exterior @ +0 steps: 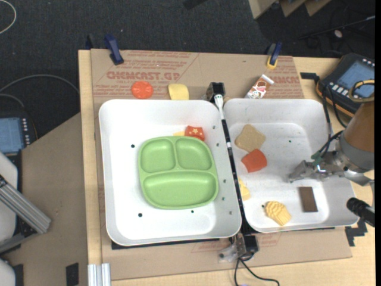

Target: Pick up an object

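1. The gripper (299, 172) reaches in from the right, low over the right bin (280, 113); whether it is spread or pinching, I cannot tell.
2. A brown block (308, 198) lies just below it.
3. A red block (254, 160) lies left of the gripper, mid-frame.

Dark carpeted floor (41, 34); brown cardboard bench top (178, 64), blue clamps (113, 49), loose cables (6, 11)

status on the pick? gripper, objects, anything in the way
Gripper low over right bin, nothing seen between fingers. Nearest: brown block, red piece. Path unobstructed.
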